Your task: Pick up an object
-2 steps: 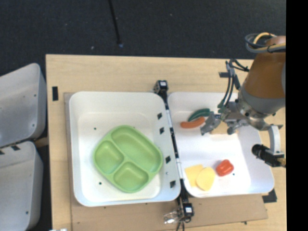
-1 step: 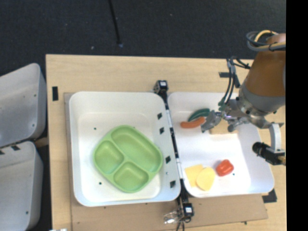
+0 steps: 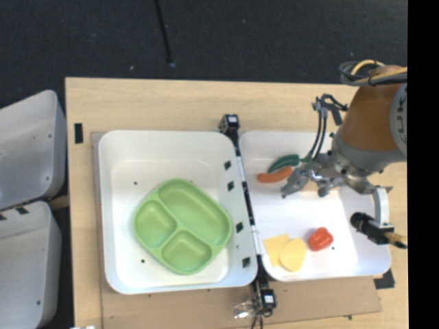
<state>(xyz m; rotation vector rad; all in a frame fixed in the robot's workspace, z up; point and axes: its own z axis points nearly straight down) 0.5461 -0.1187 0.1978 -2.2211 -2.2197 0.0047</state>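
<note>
Lay flat in the right bin: carrot just beside the fingers; tomato, yellow pieces well below.

The only lettering visible stands on the arm, at the right edge of the bench: pale characters on the grey housing beside the orange band, cut off by the frame and too blurred to read. No label, brand, number or sign is legible on the bench, on either white bin, or on the items lying in them.
</note>
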